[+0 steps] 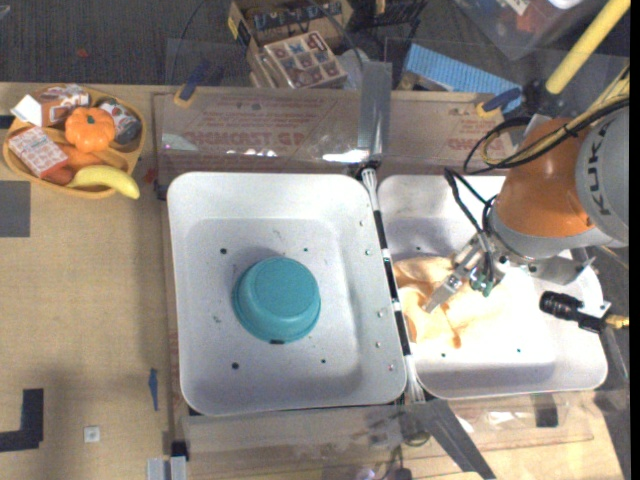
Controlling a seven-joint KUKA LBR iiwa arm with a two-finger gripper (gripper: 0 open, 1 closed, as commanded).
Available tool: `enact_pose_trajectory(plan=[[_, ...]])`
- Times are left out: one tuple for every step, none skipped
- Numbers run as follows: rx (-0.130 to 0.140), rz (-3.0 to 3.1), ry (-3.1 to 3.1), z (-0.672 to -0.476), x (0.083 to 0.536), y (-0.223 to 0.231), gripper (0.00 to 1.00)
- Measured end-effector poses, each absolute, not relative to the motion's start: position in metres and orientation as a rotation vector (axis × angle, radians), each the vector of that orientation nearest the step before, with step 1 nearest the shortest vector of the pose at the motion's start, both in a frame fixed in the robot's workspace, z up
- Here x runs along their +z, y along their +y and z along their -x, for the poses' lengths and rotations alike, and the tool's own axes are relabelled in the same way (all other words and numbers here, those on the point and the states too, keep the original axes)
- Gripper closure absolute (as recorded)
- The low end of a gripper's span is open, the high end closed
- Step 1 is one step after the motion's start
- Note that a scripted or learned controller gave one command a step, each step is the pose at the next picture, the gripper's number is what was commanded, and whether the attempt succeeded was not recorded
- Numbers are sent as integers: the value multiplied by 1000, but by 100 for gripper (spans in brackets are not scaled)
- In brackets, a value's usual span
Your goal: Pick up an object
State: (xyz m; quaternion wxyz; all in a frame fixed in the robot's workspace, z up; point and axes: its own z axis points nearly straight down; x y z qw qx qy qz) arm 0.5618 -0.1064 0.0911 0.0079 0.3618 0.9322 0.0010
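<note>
Two shallow white bins side by side on the bench; left bin (200, 218) holds a teal bowl (278, 299) turned upside down, sitting near the bin's centre, a touch toward 6 o'clock; nothing touches it.

Right bin (520, 363) holds a crumpled yellow-orange cloth (425, 293), lying at the bin's 9 o'clock side, close against the wall shared with the left bin; part of it trails toward 5 o'clock, across the floor of the bin.

Arm reaches in from 3 o'clock; orange band (545, 193) sits over the right bin's 1 o'clock corner; gripper (452, 286) points down toward 8 o'clock, its tip over the cloth's 3 o'clock edge; the tip appears to meet the fabric, but contact is not certain; how wide the claw stands and whether it has any cloth in it cannot be told from this angle.

Off the bins, at 10 o'clock on the bench: a shallow basket (20, 158) with a banana (105, 179), an orange pumpkin-like thing (90, 128) and small printed packets.
</note>
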Motion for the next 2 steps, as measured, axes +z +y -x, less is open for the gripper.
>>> enact_pose_trajectory(plan=[[9,-1134,2902,-565,101,-109,100],[-1,-1479,2769,-630,192,-73,100]])
